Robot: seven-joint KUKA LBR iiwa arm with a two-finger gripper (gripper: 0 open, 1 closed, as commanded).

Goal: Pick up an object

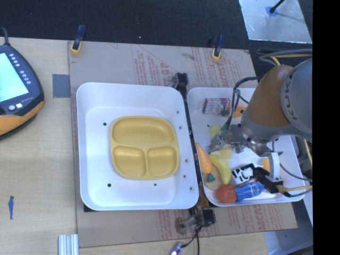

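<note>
"Where was the tool (pixel 219 141)?"
"Low in the right bin (pixel 197 97), banana (pixel 222 167) just below it; I couldn't tell its state."
"It should have dropped squarely, clear of the carrot (pixel 203 160)."

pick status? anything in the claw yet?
Done: arm is down over the right bin, claw low by the banana and carrot. In hand: nothing visibly lifted; can't tell the grip. Left: grasp and raise one. The yellow tray sits alone in the left bin.
</note>
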